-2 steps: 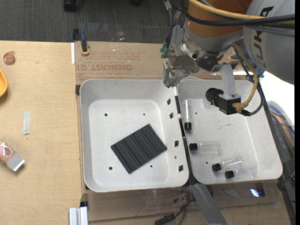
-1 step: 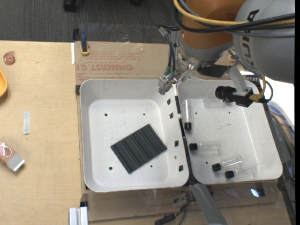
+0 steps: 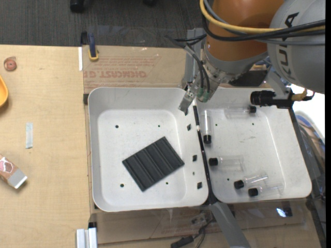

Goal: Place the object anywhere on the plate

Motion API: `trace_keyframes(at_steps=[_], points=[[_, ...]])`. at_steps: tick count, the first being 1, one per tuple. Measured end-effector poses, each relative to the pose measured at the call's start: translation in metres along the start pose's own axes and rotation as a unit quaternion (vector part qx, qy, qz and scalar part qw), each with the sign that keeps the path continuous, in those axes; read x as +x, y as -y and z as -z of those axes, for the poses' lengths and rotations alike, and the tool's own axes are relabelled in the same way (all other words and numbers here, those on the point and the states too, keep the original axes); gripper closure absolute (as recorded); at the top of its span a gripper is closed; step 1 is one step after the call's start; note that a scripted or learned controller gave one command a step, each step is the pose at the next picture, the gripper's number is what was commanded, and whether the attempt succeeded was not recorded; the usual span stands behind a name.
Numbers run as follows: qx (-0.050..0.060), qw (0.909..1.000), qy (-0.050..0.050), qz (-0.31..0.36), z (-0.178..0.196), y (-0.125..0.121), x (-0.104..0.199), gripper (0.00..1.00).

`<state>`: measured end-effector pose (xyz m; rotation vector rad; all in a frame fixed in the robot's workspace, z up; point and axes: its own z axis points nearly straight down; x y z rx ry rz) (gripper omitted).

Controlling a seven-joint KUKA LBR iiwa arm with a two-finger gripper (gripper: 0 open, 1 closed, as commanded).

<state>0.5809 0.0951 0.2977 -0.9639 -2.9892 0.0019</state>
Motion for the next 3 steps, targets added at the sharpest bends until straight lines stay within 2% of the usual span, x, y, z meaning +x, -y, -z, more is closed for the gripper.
trace_keyframes(at_steps=[1, 2, 3], points=[[0.000, 0.9879, 0.000, 0.155, -0.040, 0.013, 0.013, 1.00], [-0.002, 0.9546, 0.002, 0.298, -0.007, 0.036, 0.020, 1.00], [-0.002, 0.8832, 0.002, 0.469, -0.014, 0.049, 0.014, 1.00]])
